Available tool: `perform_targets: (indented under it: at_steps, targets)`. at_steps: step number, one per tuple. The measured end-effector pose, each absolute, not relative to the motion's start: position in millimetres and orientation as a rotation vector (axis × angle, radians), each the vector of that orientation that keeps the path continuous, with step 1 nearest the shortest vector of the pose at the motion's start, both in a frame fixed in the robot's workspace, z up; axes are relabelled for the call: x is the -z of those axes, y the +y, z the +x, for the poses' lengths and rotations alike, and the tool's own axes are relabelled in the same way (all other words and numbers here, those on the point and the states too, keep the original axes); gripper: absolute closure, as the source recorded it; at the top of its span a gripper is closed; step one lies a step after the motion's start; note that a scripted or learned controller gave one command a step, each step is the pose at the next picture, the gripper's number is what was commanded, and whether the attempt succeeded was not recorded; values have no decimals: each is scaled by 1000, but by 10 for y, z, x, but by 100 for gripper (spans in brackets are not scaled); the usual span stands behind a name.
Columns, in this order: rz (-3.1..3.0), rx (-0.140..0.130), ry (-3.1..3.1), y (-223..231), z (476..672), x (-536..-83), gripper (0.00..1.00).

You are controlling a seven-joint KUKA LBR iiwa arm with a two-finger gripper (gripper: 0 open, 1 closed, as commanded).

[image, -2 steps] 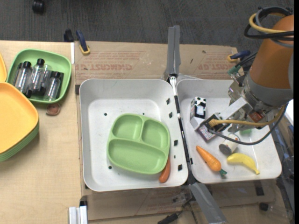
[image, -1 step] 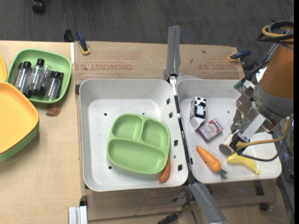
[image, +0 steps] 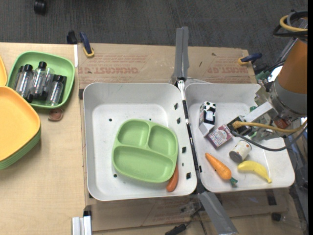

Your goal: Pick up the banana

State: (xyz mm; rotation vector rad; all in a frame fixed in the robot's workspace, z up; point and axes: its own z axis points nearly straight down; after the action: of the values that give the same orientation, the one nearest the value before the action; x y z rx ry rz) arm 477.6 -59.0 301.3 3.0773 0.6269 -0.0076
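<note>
You had the banana (image: 254, 170) lying flat on the floor of the right bin (image: 230, 99), in that bin's lower right corner and so toward the lower right of the frame, with nothing gripping it. A small can (image: 239, 151) lay on its side just up and left of it, close to the banana's near tip, and a carrot (image: 218, 165) lay to its left, a little apart. The arm (image: 296, 72) stood at the right edge of the frame, over the upper right part of the same bin and above the banana rather than on it. You could not tell how the jaws stood, since the wrist and its fittings hid them. By my reading you were at the approach step: nothing was lifted, and the grasp was not yet begun. The next move, as I judge it, called for bringing the wrist down the frame until it sat over the middle of the banana, turning it so the jaws would close across the fruit's narrow width, and descending with them wide. You would have needed to keep clear of the can and the bin's wall, both close by.
</note>
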Motion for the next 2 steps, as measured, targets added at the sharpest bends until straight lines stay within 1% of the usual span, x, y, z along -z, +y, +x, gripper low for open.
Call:
perform_targets:
  at_steps: [1, 2]
  targets:
    - [3116, 10, 389, -586, 4774, -3139, 100]
    - [3108, 8, 442, -495, 4778, -3215, 100]
